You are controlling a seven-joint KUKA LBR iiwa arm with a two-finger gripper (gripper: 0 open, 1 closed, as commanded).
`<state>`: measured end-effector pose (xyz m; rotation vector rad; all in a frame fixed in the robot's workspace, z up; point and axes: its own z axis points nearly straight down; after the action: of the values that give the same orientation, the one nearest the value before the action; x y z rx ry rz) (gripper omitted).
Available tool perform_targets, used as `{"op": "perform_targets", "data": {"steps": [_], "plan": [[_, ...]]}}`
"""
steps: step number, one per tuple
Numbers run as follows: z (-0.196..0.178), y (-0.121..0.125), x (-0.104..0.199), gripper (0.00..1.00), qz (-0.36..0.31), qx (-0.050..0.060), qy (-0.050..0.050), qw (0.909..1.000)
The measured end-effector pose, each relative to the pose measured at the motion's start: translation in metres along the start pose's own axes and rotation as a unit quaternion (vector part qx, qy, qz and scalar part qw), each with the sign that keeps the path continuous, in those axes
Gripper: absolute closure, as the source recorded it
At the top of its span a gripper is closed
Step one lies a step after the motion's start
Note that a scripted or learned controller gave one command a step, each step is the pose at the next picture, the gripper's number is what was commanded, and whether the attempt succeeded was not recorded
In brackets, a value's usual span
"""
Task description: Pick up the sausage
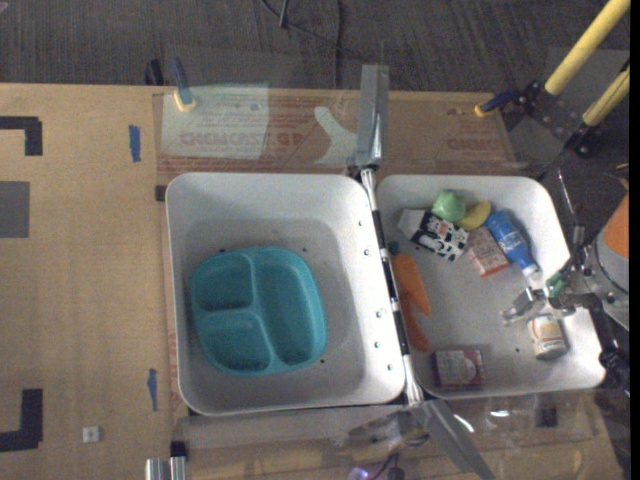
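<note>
Highest over the desk [80, 268], and so closest to the lens, the metal tool [540, 303] hangs at the right side of the right-hand shallow white bin [500, 181]. Whether it is open or closed I cannot tell, and nothing can be seen in its hold.

Just below it stands a small pale tin can [548, 337], and just above it lies a blue plastic bottle [512, 243]. A flat pink box [460, 367] sits near the front wall.

Well apart from the tool, against the bin's left wall, lies the reddish-brown sausage [414, 331], its upper end touching or just beside an orange carrot [411, 282].

The sausage is probably light, slightly soft and smooth, so it may roll. I would grip it across its middle, though the wall leaves little room on that side.
</note>
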<state>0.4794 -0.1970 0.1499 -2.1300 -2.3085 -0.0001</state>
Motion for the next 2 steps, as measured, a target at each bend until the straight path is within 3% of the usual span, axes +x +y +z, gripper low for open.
{"op": "perform_targets", "data": {"steps": [1, 2], "plan": [[-0.122, 0.050, -0.030, 0.00, 0.088, -0.002, -0.001, 0.9961], [0.029, 0.017, -0.018, 0.00, 0.188, 0.001, 0.001, 0.9821]]}}
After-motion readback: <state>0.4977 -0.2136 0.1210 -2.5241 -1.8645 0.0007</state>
